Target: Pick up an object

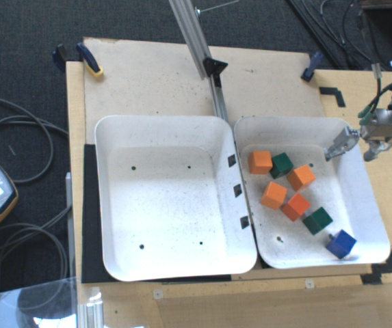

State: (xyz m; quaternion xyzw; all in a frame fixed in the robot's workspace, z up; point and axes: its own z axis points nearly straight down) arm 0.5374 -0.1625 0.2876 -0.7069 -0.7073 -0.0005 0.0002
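The end effector (355, 147) is at the right edge of the right bin (363, 183), above its upper right rim. Its two fingers stand apart, one pointing left over the bin wall, and nothing is between them. The arm enters from the right side.

Inside the right bin the blocks lie in a loose group, left and below the end effector. An orange block (260, 161) touches a dark green block (282, 164). Just beside them is a second orange block (302, 177). Lower there is a third orange block (273, 195), then a red-orange block (295, 206) touching it. Another green block (317, 220) lies near, and a blue block (342, 244) is close to the lower right rim. Between the blocks and the upper rim there is free floor.

The left bin (107, 203) touches the right bin along the middle. The desk (148, 80) has bare surface behind the bins. No writing can be read.
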